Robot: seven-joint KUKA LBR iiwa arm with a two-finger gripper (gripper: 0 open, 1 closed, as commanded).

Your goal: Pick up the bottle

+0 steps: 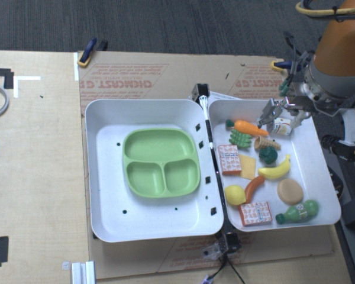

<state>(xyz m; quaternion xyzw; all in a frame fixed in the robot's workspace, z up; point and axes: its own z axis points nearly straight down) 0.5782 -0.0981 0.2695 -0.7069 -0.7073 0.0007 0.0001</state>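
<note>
Claw hovered over the right bin's far end, near the carrot; finger state couldn't be told. Green bottle lay in the near corner, well apart.

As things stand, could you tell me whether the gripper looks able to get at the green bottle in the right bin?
Probably yes: the bottle lies uncovered at the near corner of the right bin, while the gripper hovers at the far end.
</note>
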